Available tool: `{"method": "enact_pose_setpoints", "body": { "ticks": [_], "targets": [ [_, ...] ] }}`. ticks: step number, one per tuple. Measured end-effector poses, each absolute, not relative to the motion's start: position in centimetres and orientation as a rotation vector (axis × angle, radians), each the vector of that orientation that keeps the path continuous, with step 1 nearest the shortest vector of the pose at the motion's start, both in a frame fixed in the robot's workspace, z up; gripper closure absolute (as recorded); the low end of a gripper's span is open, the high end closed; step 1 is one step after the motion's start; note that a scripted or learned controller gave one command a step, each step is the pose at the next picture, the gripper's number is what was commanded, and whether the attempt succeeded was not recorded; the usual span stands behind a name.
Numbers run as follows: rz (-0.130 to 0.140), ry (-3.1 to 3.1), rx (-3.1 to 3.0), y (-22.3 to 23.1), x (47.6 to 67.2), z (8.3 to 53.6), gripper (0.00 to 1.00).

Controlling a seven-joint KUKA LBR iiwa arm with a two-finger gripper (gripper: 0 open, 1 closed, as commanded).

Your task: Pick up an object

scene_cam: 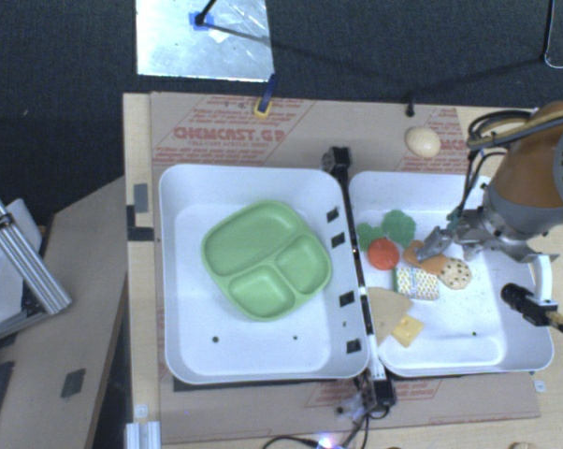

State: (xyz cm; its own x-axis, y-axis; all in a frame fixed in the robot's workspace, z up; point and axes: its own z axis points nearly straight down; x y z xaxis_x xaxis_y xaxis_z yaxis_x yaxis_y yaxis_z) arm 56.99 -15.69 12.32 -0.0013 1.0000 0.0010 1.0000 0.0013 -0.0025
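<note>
Two shallow white bins are seen from above, side by side on a tabletop point(225, 120) covered with printed cardboard. The left bin point(183, 344) carries a pale green divided plate point(266, 258). The right bin point(520, 344) carries a cluster of small toy food pieces toward its left half: a green leafy piece point(397, 224), a red round piece point(383, 253), an orange piece point(431, 261), a chocolate-chip cookie point(455, 273), a patterned square block point(418, 282), a tan wedge point(386, 304) and a yellow cheese slice point(407, 329). A beige egg-shaped object point(423, 141) rests on the cardboard beyond the bins.

The arm is reached in from the right, and its pincer point(435, 243) is lowered over the cluster, just above the orange piece. Whether the pincer is wide or narrow cannot be told, and nothing is seen held by it.

The approach step is judged to be in hand. A clean closure on one piece is called for next, then a straight lift; the crowding of neighbouring pieces may cause a slip.
</note>
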Motion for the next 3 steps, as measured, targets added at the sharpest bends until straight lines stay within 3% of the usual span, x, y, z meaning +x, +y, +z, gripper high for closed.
{"method": "enact_pose_setpoints", "body": {
  "ticks": [1,2,3],
  "targets": [
    [-0.007,-2.228,-2.226,-15.7,57.3,8.8,0.0],
    [-0.013,-2.24,-2.236,-16.0,57.6,10.2,1.0],
    [-0.005,-2.23,-2.221,-15.7,56.9,15.8,1.0]
  ]
}}
